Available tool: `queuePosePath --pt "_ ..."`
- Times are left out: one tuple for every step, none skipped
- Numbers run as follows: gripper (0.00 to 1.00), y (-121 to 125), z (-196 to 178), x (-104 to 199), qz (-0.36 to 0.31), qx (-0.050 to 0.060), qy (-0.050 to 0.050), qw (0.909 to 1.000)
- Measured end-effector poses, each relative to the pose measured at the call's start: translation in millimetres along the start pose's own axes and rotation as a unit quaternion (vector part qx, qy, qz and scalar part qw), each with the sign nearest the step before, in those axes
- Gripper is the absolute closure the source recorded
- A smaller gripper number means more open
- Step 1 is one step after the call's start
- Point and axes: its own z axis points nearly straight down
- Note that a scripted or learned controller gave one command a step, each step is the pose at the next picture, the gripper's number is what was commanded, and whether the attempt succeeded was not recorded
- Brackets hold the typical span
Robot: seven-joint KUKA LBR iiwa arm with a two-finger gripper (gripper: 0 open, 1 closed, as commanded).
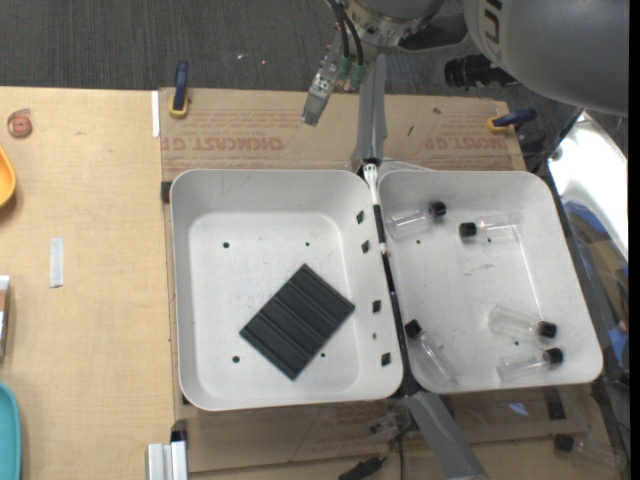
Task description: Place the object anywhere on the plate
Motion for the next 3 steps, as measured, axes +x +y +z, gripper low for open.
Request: queuePosePath --pt "1.0 -58.2 -61.1 20.5 -0.148 0.0 0.001 0.989" --pt "0.0 -58.2 -61.0 20.6 -0.148 0.0 0.001 0.989" --pt "1.0 -58.3 -69.9 18.6 -0.147 0.0 0.0 0.9892"
